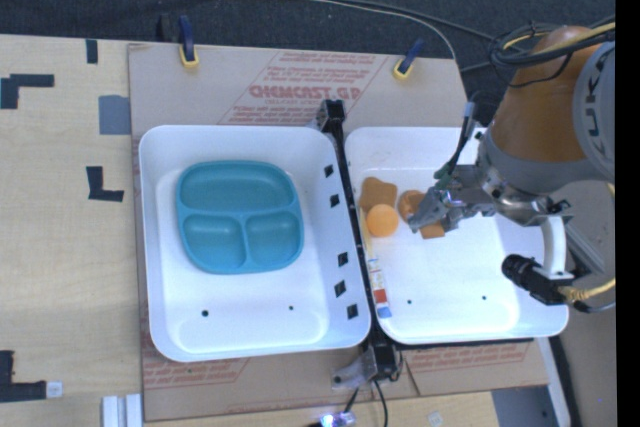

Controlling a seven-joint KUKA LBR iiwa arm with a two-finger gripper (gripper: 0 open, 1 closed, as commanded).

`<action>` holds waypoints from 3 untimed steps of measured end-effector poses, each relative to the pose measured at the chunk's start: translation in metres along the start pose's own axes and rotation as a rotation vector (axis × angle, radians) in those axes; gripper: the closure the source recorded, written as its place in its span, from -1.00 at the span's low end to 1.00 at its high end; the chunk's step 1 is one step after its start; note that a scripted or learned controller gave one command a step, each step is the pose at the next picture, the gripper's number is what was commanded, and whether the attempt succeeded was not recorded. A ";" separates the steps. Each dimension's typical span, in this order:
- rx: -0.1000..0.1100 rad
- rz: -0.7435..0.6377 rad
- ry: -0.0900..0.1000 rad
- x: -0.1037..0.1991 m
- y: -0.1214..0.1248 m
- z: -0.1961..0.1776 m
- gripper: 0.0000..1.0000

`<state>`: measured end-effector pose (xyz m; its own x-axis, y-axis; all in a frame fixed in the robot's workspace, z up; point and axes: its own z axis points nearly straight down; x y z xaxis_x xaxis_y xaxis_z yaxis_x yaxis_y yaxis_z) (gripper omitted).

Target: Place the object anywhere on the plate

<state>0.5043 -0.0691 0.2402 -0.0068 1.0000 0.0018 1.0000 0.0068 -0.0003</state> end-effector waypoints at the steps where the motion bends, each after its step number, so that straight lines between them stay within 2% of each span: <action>1: 0.003 0.000 0.000 0.056 0.010 0.014 1.00; 2: 0.002 0.000 -0.001 0.106 0.025 0.018 1.00; 3: 0.001 -0.001 0.000 0.159 0.026 0.008 1.00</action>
<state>0.5296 0.0899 0.2326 -0.0076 1.0000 0.0015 1.0000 0.0076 -0.0018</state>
